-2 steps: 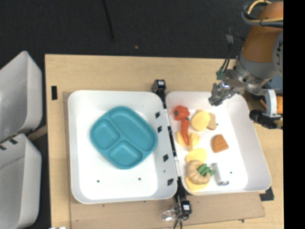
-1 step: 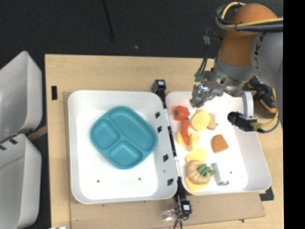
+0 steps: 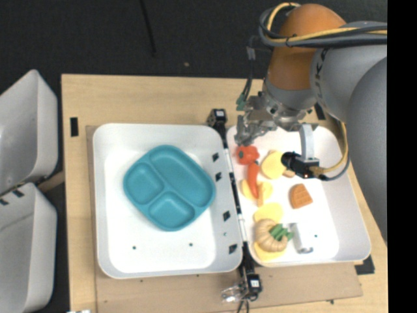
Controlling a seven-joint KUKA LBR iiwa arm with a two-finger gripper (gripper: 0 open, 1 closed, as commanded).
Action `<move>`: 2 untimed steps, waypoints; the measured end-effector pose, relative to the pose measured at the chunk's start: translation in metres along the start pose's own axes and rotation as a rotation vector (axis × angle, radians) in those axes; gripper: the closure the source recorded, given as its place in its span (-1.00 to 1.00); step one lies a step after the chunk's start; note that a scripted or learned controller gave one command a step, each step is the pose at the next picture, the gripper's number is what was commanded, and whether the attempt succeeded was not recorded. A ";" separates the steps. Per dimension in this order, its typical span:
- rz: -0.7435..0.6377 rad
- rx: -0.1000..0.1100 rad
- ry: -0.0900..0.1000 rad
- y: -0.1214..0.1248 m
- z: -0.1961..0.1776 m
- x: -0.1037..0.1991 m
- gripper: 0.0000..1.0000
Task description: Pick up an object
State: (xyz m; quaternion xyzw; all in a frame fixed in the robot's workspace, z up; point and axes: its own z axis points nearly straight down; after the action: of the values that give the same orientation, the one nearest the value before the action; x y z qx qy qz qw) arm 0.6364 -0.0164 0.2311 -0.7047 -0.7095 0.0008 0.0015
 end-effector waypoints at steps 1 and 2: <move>0.000 -0.003 0.000 0.012 -0.007 0.045 1.00; 0.001 0.001 -0.001 0.002 -0.014 0.077 1.00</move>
State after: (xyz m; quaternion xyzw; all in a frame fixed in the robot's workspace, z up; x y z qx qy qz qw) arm 0.6375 0.0606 0.2454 -0.7050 -0.7092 0.0013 0.0016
